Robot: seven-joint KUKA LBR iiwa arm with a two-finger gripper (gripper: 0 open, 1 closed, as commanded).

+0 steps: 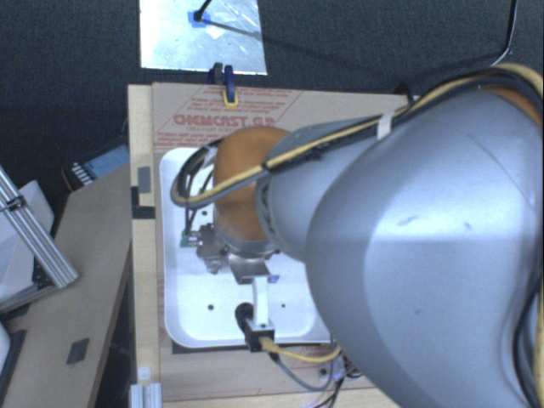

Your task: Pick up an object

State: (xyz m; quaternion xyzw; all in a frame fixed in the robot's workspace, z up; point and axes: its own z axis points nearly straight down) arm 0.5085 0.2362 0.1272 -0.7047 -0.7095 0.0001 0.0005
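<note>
Object for the pick cannot be made out: the arm (425,228) covers most of the white bin (183,313), and the bare strip of bin floor on the left and along the near edge carries only a few small dark specks, too small to tell what they are.

Its grey bulk comes in from the right and spreads across the right and middle of the view. Its orange band (242,172) sits over the far part of the bin. Below the band the gripper (240,269) points down over the middle of the bin, seen from behind its mount. Whether it is wide, narrow or holding anything cannot be told from this angle.

The bin lies on a table (110,253) of pale wood. Behind the bin lies a brown sheet printed in red (229,116), with a blue clamp (227,82) at its far edge. Beyond that, a shiny foil-like sheet (200,24) lies on dark ground. At the left edge stands an aluminium rail (34,236), tilted.
</note>
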